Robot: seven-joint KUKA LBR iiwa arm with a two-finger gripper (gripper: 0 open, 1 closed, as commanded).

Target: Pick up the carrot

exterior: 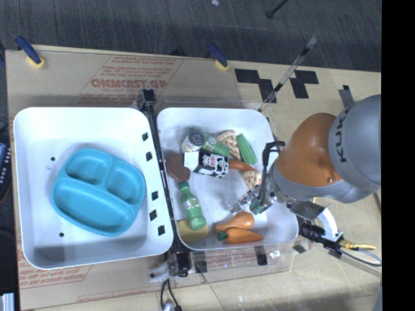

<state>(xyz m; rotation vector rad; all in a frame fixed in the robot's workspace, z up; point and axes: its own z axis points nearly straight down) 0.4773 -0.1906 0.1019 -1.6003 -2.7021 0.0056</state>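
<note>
1. Camera view: two white bins side by side. The left bin (26, 173) has a blue divided tray (98, 191) sitting in it, nothing else going on there.
2. The right bin (170, 118) is where all the clutter is. The carrot (241, 236) lies flat near the bin's 5 o'clock corner, green end pointing to 9 o'clock, with another orange piece (238, 221) touching it just at 12 o'clock.
3. The arm (311, 157) comes in from 3 o'clock, orange band sitting over the bin's right edge. The gripper (251, 203) is down inside the bin, just at 12 o'clock of that orange piece, close to the carrot but not on it. Can't tell how the gripper is set from this angle.
4. Other stuff: a green bottle (191, 206) at the carrot's 10 o'clock, a brown disc (176, 167), a black-and-white carton (213, 164), a small can (194, 139) and a green veggie (246, 148) toward the bin's 12 o'clock side.
</note>
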